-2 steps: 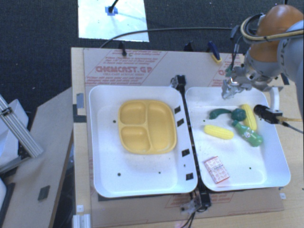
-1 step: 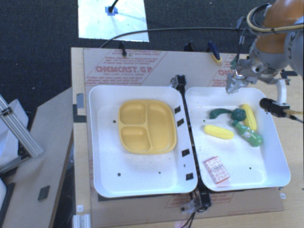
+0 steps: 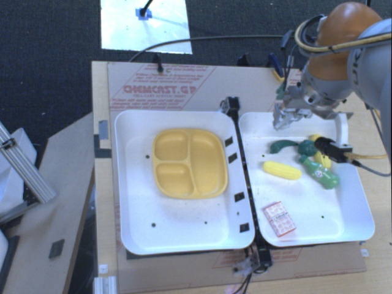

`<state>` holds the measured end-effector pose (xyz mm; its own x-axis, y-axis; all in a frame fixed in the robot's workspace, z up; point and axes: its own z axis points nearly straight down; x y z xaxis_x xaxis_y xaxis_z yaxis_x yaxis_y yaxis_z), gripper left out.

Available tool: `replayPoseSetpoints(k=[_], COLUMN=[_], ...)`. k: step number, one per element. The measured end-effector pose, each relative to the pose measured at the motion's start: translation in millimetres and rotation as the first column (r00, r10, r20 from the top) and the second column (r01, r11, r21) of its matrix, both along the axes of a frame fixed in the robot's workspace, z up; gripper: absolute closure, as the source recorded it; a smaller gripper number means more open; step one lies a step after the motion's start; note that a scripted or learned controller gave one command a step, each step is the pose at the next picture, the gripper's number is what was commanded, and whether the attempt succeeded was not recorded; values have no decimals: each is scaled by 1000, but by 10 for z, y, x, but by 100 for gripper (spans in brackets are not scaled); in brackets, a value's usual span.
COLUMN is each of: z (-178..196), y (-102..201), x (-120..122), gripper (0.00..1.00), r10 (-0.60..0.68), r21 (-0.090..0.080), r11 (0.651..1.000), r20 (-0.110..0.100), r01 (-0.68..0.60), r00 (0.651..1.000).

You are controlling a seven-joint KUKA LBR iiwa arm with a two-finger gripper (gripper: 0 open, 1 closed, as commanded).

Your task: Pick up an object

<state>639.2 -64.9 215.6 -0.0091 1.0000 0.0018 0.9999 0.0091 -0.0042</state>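
Where the bench carries its two shallow white bins side by side, the left bin holds a yellow divided plate with three compartments, lying flat near the bin's centre. The right bin contains the loose objects. A yellow corn cob lies roughly in the middle of this bin. A dark green curved piece lies just behind it, beside a green bottle-shaped object that runs diagonally toward the right wall. A small yellow item touches the green one, partly covered by a black part of the arm's fittings. A small red and white packet lies flat near the bin's front edge, well apart from the others. The arm enters from the right, its orange band uppermost, and the gripper hangs over the rear left corner of the right bin, near the divider. Its fingers point downward; whether they are open or closed cannot be told. Nothing is seen between them. Behind the bins lies a printed cardboard sheet.
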Motion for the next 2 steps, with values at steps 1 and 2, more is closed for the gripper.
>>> replayPoseSetpoints(k=[1, 2], z=[-20, -72], y=[507, 982], x=[-12, -237], gripper=[100, 100], r10=[1, 0], r21=[0, -1], r11=[1000, 1000], r20=[1, -2], r01=[-1, 0], r00=[1000, 1000])
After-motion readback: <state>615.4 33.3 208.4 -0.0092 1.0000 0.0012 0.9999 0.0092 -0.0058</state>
